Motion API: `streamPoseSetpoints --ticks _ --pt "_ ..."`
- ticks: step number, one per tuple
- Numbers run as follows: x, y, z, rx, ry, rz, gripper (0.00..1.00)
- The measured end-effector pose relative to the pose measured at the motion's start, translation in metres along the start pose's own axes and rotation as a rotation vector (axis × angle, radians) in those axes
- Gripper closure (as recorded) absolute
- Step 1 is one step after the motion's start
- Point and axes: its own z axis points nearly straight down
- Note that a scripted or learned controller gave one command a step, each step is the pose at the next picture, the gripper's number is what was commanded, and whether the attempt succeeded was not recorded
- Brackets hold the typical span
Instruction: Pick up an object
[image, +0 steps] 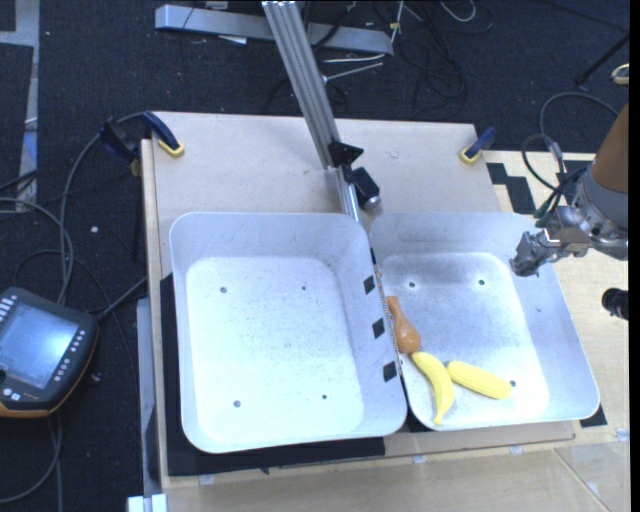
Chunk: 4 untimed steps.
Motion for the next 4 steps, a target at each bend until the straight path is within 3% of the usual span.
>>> streamPoseSetpoints --ticks 1,3,4 --pt "0.000 0.001 -0.038 0.002 0.001 0.000 1.00" --pt "0.100 0.011 -0.040 0.006 0.003 -0.004 1.00" --pt "0.152 0.032 -0.027 0.007 0.003 -0.004 1.00"
